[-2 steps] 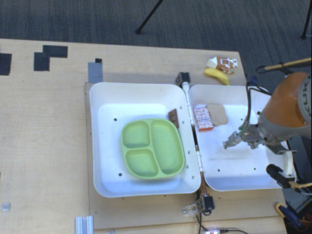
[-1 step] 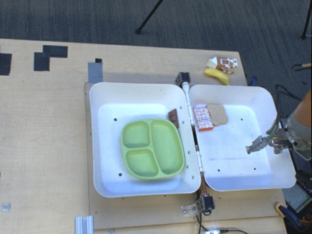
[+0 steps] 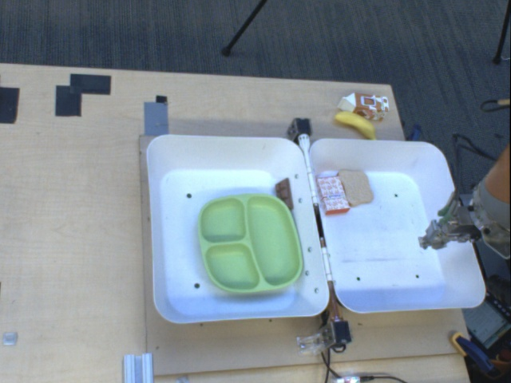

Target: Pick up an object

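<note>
Objects for picking lie in the right bin (image 3: 447,294): a red-and-white packet (image 3: 331,192) touching a tan slab (image 3: 356,187), both in its far-left corner. The end effector (image 3: 437,236) hovers over that bin's right edge, well apart from them, gripping nothing; whether it is open cannot be told. Seemingly still approaching, it must next travel across to them.

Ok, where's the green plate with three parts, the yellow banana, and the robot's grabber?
Green divided plastic plate (image 3: 251,244): camera view, centre divider.
Yellow banana (image 3: 355,123): camera view, its middle.
Gripper (image 3: 435,238): camera view, fingertips.
</note>
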You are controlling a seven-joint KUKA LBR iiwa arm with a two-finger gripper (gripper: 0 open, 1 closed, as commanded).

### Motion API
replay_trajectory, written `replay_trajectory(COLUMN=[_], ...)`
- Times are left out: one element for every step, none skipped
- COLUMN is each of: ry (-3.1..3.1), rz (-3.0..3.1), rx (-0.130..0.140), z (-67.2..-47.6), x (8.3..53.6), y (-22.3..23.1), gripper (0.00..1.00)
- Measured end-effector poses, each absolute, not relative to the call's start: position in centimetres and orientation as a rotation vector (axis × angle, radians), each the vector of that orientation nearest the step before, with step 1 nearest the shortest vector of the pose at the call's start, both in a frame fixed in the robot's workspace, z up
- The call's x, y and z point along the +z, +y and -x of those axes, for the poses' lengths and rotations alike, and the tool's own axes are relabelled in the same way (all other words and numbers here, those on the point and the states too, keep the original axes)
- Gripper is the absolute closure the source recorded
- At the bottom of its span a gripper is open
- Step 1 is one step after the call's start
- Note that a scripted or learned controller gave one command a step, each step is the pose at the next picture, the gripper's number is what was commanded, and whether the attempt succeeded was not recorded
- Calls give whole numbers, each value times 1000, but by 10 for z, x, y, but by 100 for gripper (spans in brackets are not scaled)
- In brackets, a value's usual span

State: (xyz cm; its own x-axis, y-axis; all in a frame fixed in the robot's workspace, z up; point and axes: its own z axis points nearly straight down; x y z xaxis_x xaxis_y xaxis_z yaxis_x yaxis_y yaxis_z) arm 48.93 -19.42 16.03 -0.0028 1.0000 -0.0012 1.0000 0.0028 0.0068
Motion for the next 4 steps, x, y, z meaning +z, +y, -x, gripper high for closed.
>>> replay_trajectory(ry=[2226, 2225, 2220, 2220], rz=[-2214, -2215, -2214, -2209], rx=[5, 4, 9, 13], z=[-488, -488, -489, -491], x=[195, 195, 87, 98], y=[-118, -119, -92, -92], gripper=[100, 0, 0, 100])
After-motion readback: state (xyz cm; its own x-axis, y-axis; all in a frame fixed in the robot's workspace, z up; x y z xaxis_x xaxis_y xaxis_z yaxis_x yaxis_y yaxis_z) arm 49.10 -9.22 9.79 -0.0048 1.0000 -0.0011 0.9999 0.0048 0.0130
